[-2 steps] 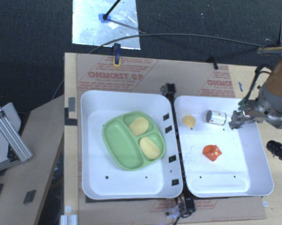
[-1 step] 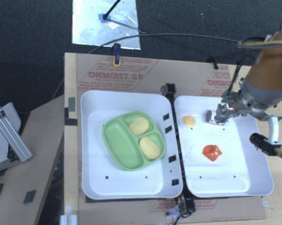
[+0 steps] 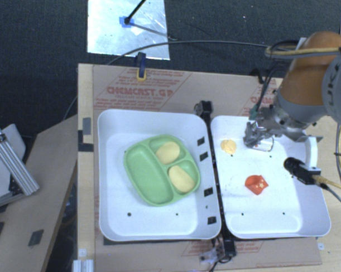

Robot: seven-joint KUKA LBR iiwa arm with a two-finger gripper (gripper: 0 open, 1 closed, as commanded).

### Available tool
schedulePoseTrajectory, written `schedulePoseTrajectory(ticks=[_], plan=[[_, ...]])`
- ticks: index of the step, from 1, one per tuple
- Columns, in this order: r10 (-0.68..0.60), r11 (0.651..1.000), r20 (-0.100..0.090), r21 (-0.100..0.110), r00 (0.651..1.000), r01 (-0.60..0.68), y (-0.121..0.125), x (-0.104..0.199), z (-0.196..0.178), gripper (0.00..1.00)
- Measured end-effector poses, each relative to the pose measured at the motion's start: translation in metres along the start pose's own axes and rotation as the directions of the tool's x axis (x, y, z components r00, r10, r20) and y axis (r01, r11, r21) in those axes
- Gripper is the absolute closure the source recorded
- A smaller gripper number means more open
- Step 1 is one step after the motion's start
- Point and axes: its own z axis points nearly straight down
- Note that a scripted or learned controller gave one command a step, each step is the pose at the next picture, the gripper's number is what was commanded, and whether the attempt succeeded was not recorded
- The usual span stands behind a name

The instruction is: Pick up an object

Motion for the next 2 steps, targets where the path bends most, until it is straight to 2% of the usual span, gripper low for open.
schedulePoseTrajectory(ticks=[1,2], plan=[[-0.002,1.0,-0.002,-0.001,1.0,0.002,0.02,0.055,0.0,1.0],[-0.002,1.0,-0.002,0.001,1.0,0.002,0.027,0.111,0.016,1.0]])
